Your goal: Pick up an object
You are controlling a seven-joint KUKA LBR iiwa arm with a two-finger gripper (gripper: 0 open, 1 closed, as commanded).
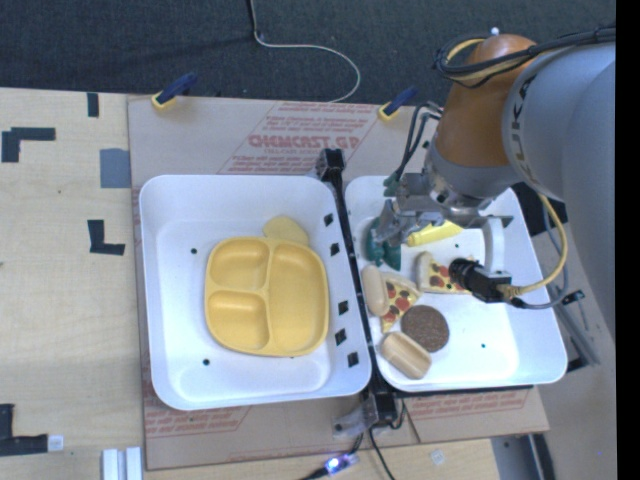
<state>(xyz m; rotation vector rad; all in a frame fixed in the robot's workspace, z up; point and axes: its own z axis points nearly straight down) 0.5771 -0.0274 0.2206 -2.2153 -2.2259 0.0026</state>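
Camera view shows the right bin point(515, 353) holding a cluster of toy foods, and the brown disc point(425, 328) near its front serves as the marker for all of them. The gripper point(391, 236) sits low in the bin, up and to the left of the disc, right over a green piece point(380, 247) by the bin's left wall. Whether it is spread or closed cannot be told, as the wrist hides it from above. The green piece looks like the likeliest target. A pizza slice point(399, 298) touches the disc's upper left edge, a second slice point(436, 271) lies just above the disc, and a yellow piece point(437, 234) lies farther above. A bun point(405, 354) rests just below and left of the disc. To do the grasp well, the arm should probably come straight down and centre on the green piece alone. It should also stay off the wall and the nearby slice, since the crowding invites a double grab or a slip. A slow lift would then show whether anything is truly held.
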